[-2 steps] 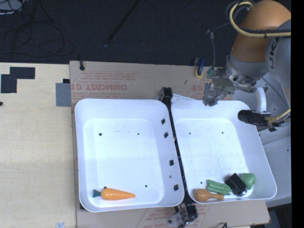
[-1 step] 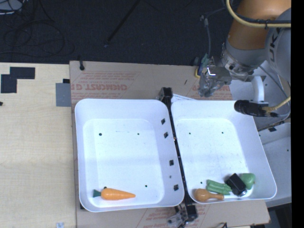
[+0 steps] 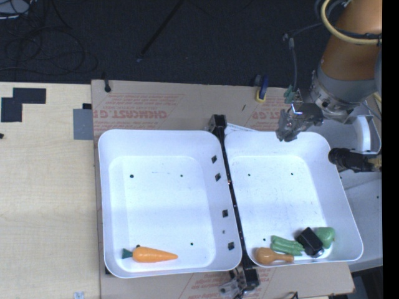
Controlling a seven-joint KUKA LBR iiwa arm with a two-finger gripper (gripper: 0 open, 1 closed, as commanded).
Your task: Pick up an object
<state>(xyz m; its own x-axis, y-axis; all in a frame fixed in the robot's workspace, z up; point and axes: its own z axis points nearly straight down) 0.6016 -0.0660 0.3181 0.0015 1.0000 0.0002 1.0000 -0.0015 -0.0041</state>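
Orange plastic carrot [image 3: 154, 254]: lying flat, left bin, near front wall.
Green plastic vegetables [image 3: 288, 245]: right bin's front corner.
Black block [image 3: 310, 241]: resting against them.
Tan pear-shaped toy [image 3: 272, 256]: beside.

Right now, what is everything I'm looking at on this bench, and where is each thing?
White bins: 2, side by side; left bin, right bin.
Toy carrot: 1, orange with green top, left bin's near edge.
Green toy vegetables: apparently 2, right bin's near corner.
Black block: 1, lying among the green pieces.
Tan pear-shaped toy: 1, right bin's near edge.
Cardboard sheet: 1, brown, under both bins.
Blue and yellow clamp: 1, cardboard's far edge.
Robot arm: 1, grey with orange band, upper right.
Gripper: 1, above right bin's far rim, nothing visibly held.
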